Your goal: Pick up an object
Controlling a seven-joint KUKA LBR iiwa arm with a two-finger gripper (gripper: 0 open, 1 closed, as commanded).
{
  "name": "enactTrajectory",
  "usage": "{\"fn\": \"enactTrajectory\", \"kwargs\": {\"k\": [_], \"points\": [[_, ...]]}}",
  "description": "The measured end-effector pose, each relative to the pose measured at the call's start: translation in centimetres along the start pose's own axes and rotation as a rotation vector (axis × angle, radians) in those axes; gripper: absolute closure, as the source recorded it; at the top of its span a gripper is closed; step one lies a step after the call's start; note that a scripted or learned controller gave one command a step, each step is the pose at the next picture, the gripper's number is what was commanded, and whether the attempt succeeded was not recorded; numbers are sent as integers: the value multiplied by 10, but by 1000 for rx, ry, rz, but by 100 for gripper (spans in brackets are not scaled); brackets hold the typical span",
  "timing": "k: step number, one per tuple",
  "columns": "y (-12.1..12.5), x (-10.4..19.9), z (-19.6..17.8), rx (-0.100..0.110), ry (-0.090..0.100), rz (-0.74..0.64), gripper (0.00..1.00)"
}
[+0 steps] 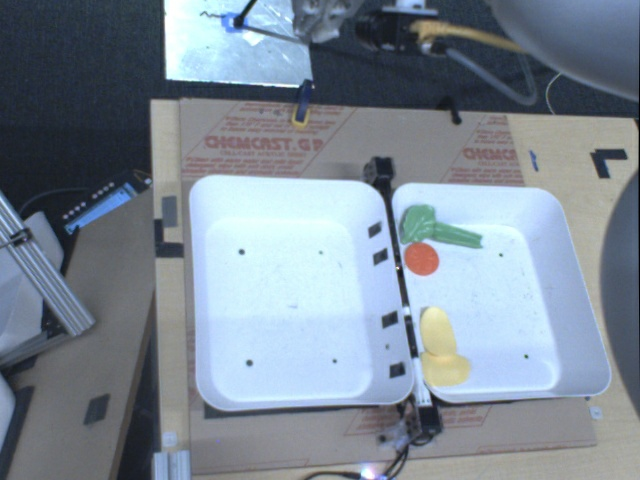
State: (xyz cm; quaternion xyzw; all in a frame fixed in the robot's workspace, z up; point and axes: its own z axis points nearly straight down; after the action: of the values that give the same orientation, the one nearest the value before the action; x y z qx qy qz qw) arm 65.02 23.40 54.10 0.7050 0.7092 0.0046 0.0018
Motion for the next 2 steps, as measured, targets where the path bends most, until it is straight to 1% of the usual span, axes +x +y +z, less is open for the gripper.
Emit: {"fn": "enactTrajectory", "kwargs": {"k": [1,2], "points": [[-9,-57,5,9,-4,7,100],[13,2,46,7,-3,-1,100]]}}
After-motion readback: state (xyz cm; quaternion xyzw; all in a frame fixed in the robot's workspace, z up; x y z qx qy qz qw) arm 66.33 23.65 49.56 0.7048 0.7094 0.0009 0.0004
